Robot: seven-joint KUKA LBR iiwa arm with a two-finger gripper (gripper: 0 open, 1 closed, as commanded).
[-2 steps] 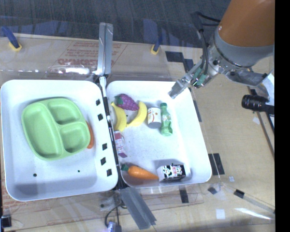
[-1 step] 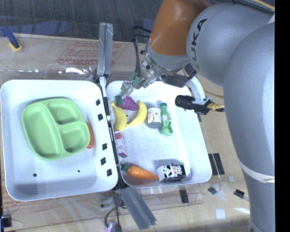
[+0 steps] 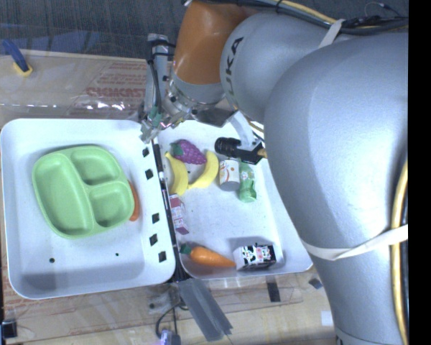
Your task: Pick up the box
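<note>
Box (image 3: 255, 256) in right bin's (image 3: 287, 236) near corner, long axis lying left-right.

A wooden bench (image 3: 65, 85) stands on dark grey carpet (image 3: 72, 13).

Black-and-white box (image 3: 256, 256) lying in right bin's near corner

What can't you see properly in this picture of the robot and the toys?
- Right bin: in the camera view its far right side is hidden under the grey arm.
- Small box with a cow pattern: print too small to read.
- Orange thing beside the green tray: mostly hidden by the tray.
- Gripper: too blurred to judge.
</note>
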